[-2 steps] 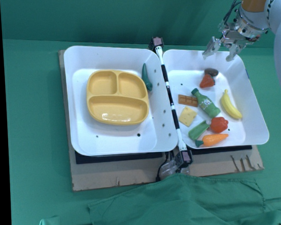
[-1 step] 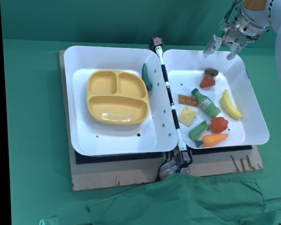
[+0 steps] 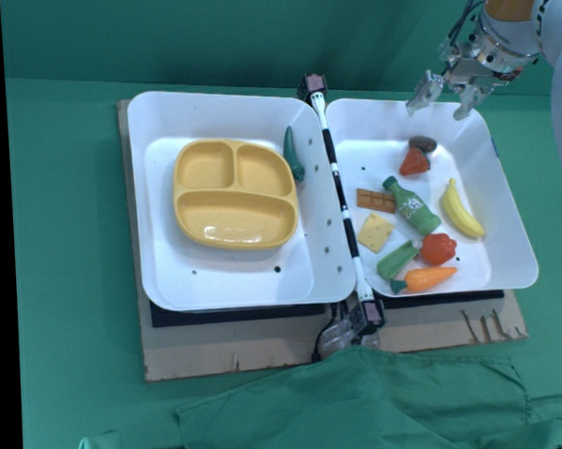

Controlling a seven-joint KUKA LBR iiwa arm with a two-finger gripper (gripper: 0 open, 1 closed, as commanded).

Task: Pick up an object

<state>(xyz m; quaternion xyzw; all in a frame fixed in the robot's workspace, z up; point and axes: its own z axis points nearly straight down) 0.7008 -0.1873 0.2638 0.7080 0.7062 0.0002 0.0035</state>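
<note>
The gripper (image 3: pixel 442 98) hangs in the upper right of the frame, over the far rim of the right bin (image 3: pixel 508 244), its two fingers spread wide apart with nothing between them. Every candidate to pick lies below and slightly left of it in the picture, inside that bin. Nearest is the strawberry (image 3: pixel 413 162) with a dark round piece (image 3: pixel 422 144) touching its upper side, just down-frame from the fingers. Further down lie the green bottle (image 3: pixel 411 205), its long axis running from upper left to lower right, and the banana (image 3: pixel 461 211), lying nearly parallel to the bottle along the bin's right side. The chocolate bar (image 3: pixel 376 201), cheese (image 3: pixel 375 232), tomato (image 3: pixel 438 248), carrot (image 3: pixel 425 279) and a green vegetable (image 3: pixel 397 260) crowd the lower part, some touching. The strawberry likely offers the shortest descent, though the dark piece against it leaves little finger room on that side. The left bin (image 3: pixel 161 263) holds a yellow plate (image 3: pixel 233 193) and a green pepper (image 3: pixel 293 154), well apart from the gripper.
</note>
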